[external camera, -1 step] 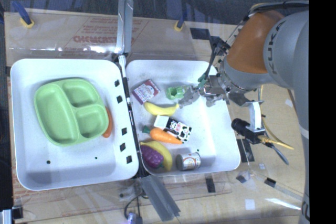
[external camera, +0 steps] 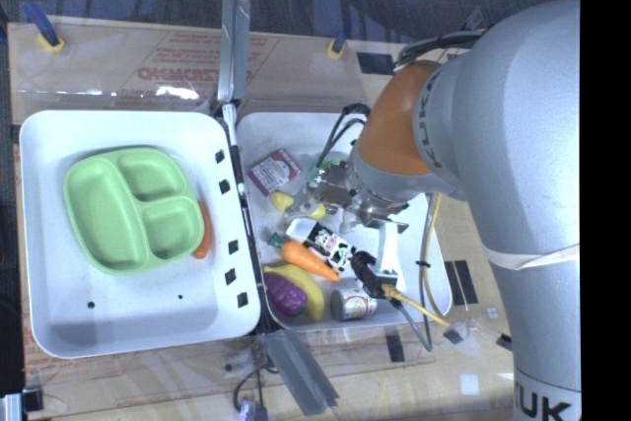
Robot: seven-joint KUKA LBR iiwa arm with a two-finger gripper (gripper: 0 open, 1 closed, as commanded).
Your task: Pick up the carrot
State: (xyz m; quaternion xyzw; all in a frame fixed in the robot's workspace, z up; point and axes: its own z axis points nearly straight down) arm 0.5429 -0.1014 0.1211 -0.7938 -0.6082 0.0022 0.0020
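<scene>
Right-hand bin: we logged the carrot lying just beside and below-left of the tool, long axis running left-right; tool's grip state undeterminable.

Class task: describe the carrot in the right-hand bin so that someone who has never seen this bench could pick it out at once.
Start at the right bin, the one crowded with small items under the grey arm. Near its lower left lies the carrot, just above a purple and yellow toy. It is the one orange, tapered piece there.

Even, bright overhead light; soft shadows, slightly grainy.
</scene>
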